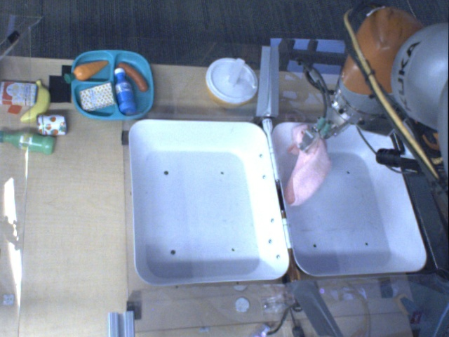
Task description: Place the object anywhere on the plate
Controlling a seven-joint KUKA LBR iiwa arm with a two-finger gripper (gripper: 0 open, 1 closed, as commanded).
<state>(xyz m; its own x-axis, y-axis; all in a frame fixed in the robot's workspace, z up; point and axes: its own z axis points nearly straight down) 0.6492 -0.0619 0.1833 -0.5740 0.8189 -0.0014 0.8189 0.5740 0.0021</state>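
Note:
A soft pink object (308,173) hangs over the left part of the right bin (393,209), its top end pinched between the fingers of my gripper (313,136). The gripper is shut on that top end, and the pink object droops down and to the left toward the bin's left wall. A blue sectioned plate (143,69) sits on the bench at the far left, beyond the left bin (200,258). It carries an orange toy carrot (91,69), a blue bottle (124,90) and other toy food.
A round white dish with a yellow rim (231,81) stands behind the bins near the metal divider post (265,83). A toy banana (38,100), a small can (51,124) and a green bottle (28,141) lie at the bench's left edge.

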